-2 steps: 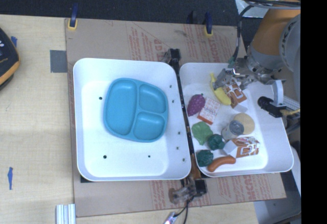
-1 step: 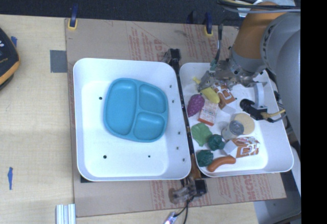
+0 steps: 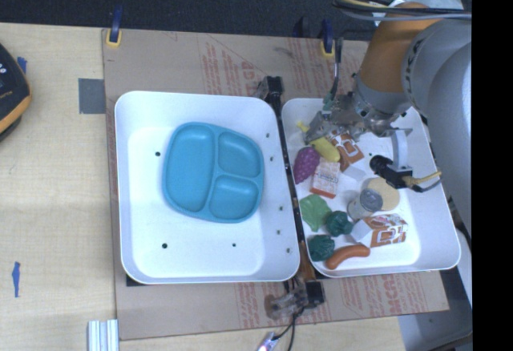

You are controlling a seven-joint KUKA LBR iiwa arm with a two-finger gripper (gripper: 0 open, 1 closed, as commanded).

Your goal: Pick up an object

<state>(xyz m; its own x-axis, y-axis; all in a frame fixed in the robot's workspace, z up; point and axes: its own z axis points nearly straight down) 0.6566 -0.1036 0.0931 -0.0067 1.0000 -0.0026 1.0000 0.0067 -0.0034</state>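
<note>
Robot gripper reaches into the toy-filled right bin just above a yellow toy; its grip cannot be judged. Left bin holds a blue tray.

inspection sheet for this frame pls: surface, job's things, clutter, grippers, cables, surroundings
Surface: cardboard sheet on a wooden bench, bearing the left bin and the right bin.
Job's things: in the right bin, a purple grape bunch, yellow piece, green pieces, sausage, small cartons and a round can.
Clutter: blue divided plate in the left bin.
Grippers: gripper low over the right bin's far corner, near the yellow piece; grasp cannot be told.
Cables: wires at the near edge.
Surroundings: dark floor, clamps on the cardboard.
</note>
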